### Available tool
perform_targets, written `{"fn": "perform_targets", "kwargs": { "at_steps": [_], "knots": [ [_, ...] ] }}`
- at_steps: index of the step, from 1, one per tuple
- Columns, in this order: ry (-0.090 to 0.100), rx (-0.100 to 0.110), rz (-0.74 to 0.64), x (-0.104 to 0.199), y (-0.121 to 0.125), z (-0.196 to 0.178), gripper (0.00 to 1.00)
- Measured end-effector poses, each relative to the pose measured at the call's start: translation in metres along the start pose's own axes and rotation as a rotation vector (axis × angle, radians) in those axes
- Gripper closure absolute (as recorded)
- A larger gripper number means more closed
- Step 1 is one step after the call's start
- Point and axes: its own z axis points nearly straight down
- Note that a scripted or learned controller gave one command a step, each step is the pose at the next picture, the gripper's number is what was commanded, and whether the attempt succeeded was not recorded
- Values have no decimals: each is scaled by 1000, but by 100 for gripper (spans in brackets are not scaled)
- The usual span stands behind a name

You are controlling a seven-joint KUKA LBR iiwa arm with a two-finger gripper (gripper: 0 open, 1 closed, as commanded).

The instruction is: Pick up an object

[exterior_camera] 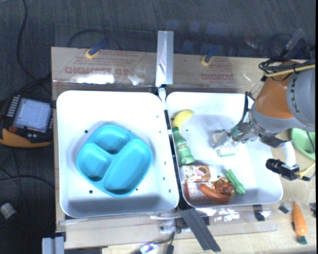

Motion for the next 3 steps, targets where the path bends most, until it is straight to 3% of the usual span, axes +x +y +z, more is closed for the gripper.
{"fn": "perform_targets", "kwargs": {
  "at_steps": [1, 2, 3],
  "knots": [
    [5, 14, 73, 91, -9, -121, 100],
    [4, 13, -152, 68, -33, -192, 100],
    [5, 14, 80, 86, 12, -151, 100]
  ]
}}
